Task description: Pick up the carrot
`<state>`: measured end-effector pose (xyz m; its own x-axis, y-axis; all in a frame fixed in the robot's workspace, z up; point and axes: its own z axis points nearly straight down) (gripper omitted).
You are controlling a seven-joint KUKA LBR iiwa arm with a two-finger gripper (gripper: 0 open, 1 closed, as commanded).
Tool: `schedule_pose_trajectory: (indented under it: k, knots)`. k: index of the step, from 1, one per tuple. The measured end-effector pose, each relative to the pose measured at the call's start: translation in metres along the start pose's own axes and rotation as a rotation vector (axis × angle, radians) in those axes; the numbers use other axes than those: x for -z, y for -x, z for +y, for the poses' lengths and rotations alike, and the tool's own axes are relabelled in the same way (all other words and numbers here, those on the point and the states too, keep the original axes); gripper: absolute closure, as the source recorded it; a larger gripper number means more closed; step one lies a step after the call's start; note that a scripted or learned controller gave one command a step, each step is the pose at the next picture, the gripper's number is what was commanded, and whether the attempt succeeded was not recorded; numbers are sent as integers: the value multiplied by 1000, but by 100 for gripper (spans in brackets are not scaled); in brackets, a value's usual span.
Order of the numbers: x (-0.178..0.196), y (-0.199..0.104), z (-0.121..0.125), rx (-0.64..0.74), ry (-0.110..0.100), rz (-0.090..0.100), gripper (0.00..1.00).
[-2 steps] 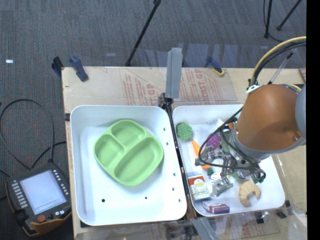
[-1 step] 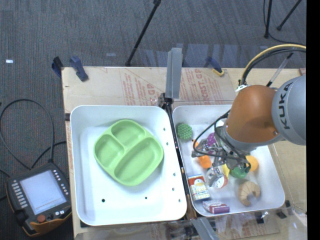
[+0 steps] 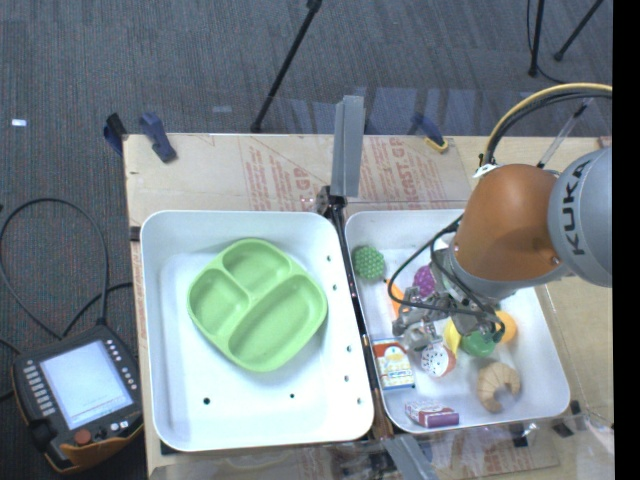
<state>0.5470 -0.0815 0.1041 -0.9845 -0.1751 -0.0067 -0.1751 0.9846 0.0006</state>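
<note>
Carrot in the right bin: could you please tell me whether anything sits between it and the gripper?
Nothing visible does. What seems to be the carrot lies right beside the gripper, partly under the cables; a purple toy and green bumpy ball sit close by.

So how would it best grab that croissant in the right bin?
Probably across the thick middle of the croissant, coming straight down from above. It lies flat on the floor of the right bin, curved with tapering ends that would slip more easily, and there looks to be room on both sides of its middle.
</note>
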Motion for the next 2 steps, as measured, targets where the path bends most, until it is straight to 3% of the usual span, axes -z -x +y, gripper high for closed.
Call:
schedule_pose_trajectory:
  k: [1,2]
  knots:
    - [-17,49,-18,-680,-2,6,100]
    - [88,45,65,-705,1,-5,100]
